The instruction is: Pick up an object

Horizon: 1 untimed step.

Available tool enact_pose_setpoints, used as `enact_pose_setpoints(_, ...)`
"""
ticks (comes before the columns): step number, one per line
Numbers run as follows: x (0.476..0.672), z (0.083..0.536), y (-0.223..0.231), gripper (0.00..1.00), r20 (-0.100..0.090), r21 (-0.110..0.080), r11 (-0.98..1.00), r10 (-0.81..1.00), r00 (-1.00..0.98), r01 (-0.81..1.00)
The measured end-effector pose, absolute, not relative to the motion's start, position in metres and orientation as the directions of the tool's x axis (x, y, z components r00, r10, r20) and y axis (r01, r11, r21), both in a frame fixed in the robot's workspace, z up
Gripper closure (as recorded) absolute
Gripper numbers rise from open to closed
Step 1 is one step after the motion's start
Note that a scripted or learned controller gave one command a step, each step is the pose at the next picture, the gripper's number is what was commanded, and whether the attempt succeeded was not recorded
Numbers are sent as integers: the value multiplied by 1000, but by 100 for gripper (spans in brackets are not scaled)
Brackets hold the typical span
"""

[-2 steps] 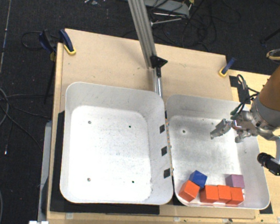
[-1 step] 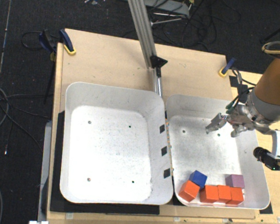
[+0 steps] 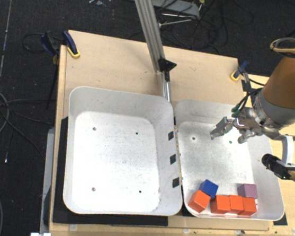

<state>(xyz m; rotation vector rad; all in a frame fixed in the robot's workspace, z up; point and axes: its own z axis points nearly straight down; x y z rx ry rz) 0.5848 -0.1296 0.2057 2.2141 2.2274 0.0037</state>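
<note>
In the right bin point(image 3: 222, 161), several small blocks cluster along the near edge: a blue cube point(image 3: 209, 188), a purple cube point(image 3: 248, 191), an orange block point(image 3: 199, 200) at the left end, and a row of orange blocks point(image 3: 235, 204) beside it. My gripper point(image 3: 231, 132) hangs over the far part of that bin, well away from the blocks. Its fingers point(image 3: 220, 128) are spread open with nothing between them.
The left bin point(image 3: 79, 149) lies beside the right one, their rims meeting at the middle. A slanted metal pole point(image 3: 150, 27) reaches down to the bins' far junction. Yellow clamps point(image 3: 71, 46) sit at the bench's far corners.
</note>
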Motion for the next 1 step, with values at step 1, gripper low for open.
enact_pose_setpoints(1, 534, 101, -171, 0, 1, -9, -5, 1000, 5, 1000)
